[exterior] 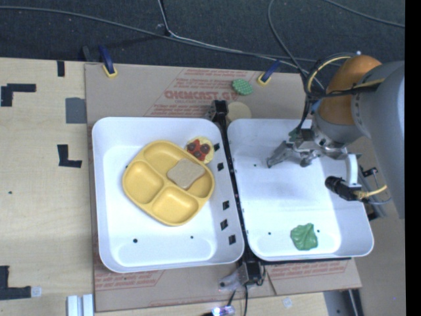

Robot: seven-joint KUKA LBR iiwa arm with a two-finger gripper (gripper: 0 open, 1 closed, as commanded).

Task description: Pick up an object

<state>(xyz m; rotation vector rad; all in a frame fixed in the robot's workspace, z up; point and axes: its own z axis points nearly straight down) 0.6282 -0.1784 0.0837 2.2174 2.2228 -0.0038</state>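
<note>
My gripper (288, 161) hangs over the upper part of the right bin (263, 242), open, with nothing between its fingers. A green leafy piece (304, 236) lies near that bin's front right corner, well below the gripper. In the left bin (112, 242) sits a yellow divided plate (141, 180) with a slice of bread (185, 173) on it. A small red berry-like item (199, 149) rests at the plate's upper right edge, against the bin's inner wall.
A green round item (241, 86) lies on the cardboard behind the bins. Clamps (107, 65) hold the cardboard's back edge. The divider (227, 176) between the bins runs just left of the gripper. Cables cross the dark floor behind.
</note>
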